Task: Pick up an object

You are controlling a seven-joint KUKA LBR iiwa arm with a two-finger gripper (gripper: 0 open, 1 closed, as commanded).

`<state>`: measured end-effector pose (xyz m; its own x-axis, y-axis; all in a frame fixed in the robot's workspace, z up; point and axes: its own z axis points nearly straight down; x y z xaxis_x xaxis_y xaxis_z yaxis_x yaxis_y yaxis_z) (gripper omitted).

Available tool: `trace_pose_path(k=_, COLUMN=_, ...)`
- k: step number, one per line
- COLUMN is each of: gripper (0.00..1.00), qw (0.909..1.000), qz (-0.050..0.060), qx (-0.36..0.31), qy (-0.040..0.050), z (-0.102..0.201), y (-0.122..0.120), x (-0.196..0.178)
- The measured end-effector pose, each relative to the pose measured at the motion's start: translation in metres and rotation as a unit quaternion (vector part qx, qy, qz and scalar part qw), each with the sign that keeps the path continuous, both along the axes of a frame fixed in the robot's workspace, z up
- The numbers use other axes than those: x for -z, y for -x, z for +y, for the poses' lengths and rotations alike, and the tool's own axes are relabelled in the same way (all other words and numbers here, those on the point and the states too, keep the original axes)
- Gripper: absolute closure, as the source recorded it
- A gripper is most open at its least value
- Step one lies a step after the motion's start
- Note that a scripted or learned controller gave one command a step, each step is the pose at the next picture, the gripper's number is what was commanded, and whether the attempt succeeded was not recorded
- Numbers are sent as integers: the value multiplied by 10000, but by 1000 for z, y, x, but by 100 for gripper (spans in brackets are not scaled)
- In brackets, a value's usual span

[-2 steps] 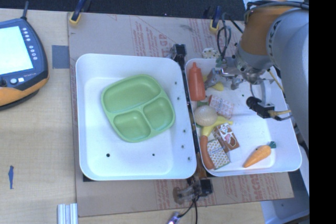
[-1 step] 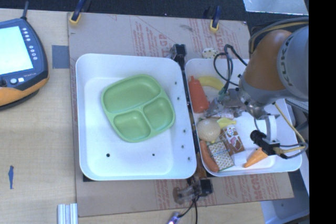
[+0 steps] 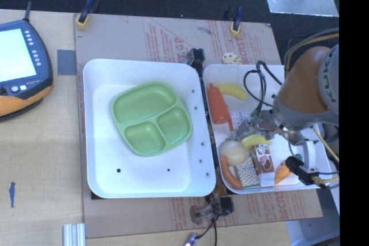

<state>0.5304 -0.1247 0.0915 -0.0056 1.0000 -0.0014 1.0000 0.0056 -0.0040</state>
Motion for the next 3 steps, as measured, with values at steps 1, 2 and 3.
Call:
trace_pose_path(k=1, gripper=0, qw=10000, qz=-7, qx=-4, qy=1, z=-7, y=1, x=0)
trace_pose_path(k=2, gripper=0, qw=10000, qz=-7, qx=-7, qy=-2, z=-6, y=15, x=0)
trace_pose_path(k=3, gripper=100, qw=10000, qz=-20, qx=-27, qy=13, z=-7, y=13, x=-12)
